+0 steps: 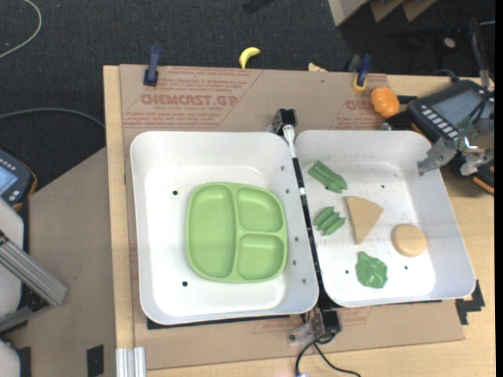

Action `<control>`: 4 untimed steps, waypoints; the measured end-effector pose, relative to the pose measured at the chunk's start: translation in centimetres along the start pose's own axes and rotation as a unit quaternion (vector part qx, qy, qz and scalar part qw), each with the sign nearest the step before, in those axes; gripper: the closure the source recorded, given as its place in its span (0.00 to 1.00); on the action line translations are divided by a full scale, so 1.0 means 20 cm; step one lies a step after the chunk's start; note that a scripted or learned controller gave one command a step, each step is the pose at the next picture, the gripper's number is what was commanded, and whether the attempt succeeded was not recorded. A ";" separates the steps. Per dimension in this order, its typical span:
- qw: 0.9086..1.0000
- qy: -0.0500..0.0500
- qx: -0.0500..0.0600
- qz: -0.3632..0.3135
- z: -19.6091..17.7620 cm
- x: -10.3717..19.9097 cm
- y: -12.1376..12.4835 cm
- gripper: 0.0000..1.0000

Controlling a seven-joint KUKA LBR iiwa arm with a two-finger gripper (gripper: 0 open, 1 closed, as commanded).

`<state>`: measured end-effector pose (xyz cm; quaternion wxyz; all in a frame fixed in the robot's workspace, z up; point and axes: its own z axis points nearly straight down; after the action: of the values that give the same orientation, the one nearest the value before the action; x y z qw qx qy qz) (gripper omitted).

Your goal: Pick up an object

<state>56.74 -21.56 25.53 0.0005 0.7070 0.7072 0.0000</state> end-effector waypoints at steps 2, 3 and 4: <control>1.000 0.003 0.005 0.001 0.67 0.08 -0.46 0.00; 1.000 -0.001 -0.001 0.001 0.60 0.07 -0.44 1.00; 1.000 0.000 -0.004 -0.003 0.25 0.37 -0.43 1.00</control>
<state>48.13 -14.15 20.52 0.0028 0.7046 0.7096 0.0028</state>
